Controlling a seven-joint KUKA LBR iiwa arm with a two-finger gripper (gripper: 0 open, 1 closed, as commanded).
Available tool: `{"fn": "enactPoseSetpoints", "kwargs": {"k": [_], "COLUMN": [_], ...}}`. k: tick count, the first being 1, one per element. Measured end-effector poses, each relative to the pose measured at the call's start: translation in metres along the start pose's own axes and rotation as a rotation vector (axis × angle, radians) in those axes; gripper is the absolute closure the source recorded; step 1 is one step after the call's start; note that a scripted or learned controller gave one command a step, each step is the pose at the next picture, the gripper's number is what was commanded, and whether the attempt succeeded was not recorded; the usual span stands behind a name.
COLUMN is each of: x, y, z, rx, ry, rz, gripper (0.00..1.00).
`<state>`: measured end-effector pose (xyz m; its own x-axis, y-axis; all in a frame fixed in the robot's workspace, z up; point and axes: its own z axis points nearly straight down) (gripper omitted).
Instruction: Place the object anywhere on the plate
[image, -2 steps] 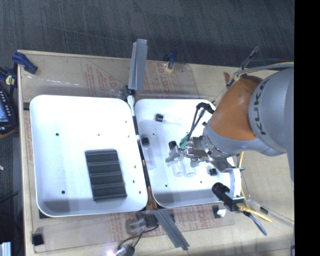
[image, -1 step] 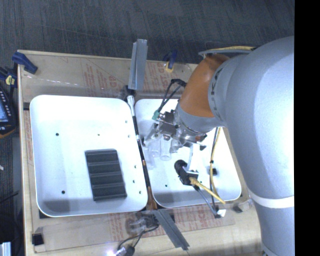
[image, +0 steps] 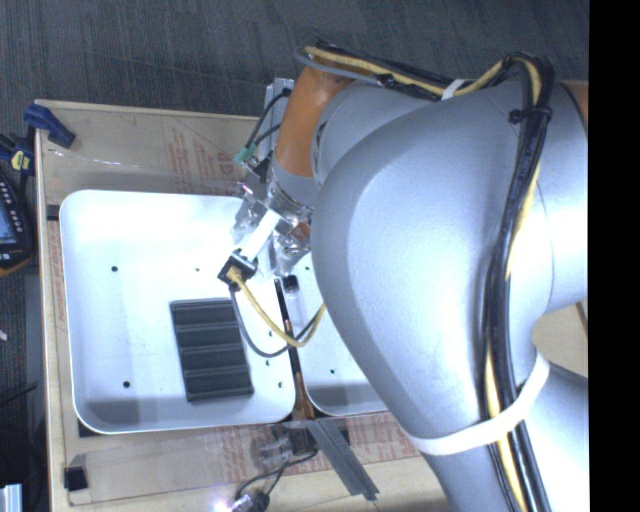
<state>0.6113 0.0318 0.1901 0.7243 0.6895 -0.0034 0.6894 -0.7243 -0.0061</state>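
Observation:
A dark grey ridged rectangular plate (image: 210, 349) lies flat in the near half of the left white bin (image: 110, 300). My gripper (image: 262, 238) hangs over that bin's right edge, up and to the right of the plate and apart from it. Yellow and black cables (image: 262, 318) loop down from the wrist toward the plate's right side. The orange band (image: 298, 125) sits above the wrist. The big grey arm body (image: 440, 250) covers most of the right bin (image: 340, 400).
The wooden bench (image: 150, 140) borders the bins at the back and front. A blue clamp (image: 45, 125) sits at the bench's far left corner. A metal bracket with wires (image: 300, 450) lies at the front edge between the bins.

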Motion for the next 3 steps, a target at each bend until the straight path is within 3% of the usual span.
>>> {"fn": "enactPoseSetpoints", "kwargs": {"k": [1,2,3], "x": [-0.022,-0.011,0.068], "y": [-0.066,-0.110,-0.112], "z": [0.001,0.098,0.098], "rx": [0.002,-0.004,-0.005], "ry": [-0.002,0.004,0.004], "rz": [-0.307,0.063,-0.007], "gripper": [1.00,1.00,1.00]}}
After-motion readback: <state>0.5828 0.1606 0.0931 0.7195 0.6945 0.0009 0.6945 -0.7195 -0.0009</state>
